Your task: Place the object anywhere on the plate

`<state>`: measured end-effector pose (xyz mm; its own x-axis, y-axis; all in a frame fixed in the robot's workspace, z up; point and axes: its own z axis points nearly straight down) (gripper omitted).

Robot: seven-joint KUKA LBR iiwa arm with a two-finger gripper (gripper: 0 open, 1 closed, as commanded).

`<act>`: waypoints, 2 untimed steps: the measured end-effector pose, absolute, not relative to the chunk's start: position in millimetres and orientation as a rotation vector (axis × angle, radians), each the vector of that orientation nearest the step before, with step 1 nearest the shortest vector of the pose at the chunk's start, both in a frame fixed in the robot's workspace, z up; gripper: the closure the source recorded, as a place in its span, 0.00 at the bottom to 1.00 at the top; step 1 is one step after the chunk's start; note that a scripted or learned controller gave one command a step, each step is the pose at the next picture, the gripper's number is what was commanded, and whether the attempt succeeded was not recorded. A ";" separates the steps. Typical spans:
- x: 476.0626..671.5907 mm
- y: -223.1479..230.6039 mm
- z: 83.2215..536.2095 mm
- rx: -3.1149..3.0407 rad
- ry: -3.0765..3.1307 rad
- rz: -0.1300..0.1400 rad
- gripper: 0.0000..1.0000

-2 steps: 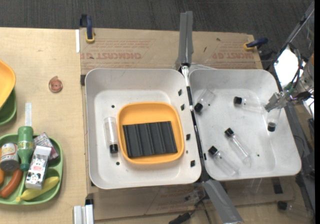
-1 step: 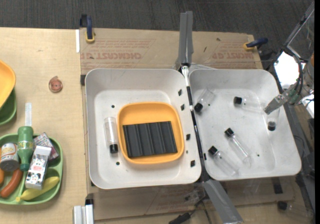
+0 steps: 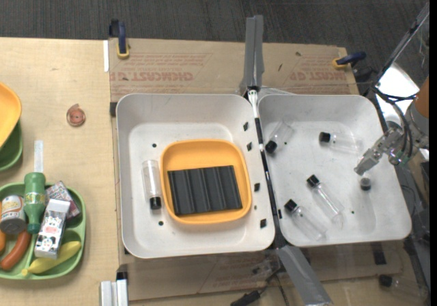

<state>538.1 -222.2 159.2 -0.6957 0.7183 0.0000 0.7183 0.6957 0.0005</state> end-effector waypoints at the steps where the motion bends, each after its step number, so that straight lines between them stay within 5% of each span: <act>1: 560.7 -222.3 208.1 0.983 2.980 0.000 1.00; 2: 555.5 -221.9 193.2 0.520 3.097 0.002 1.00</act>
<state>555.5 -221.9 193.2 -0.9452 0.3264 -0.0010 0.3264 0.9452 0.0013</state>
